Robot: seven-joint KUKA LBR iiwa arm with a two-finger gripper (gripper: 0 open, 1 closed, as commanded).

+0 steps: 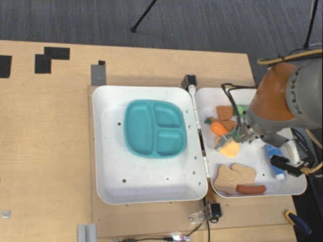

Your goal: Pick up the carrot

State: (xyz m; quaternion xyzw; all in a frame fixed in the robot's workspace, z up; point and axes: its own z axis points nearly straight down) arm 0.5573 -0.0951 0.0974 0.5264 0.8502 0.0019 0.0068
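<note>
Carrot (218,128) sits upper left of right bin (298,188), w/ gripper (233,136) just beside it, lower right. Fingers: can't tell if open or closed. Prob. light, stiff, smooth toy; best gripped across its thick orange middle.

So we've got the arm (290,92) coming in over the bench's right edge, grey body with that orange band sitting just above the wrist. It's bent down and leaning toward the left, so the wrist points at a slant rather than straight down. The claw (233,136) sits low at the end of it, near the bench's right side, roughly midway between the far and near edges. We can't make out how the claw's tips are set from up here.
</note>
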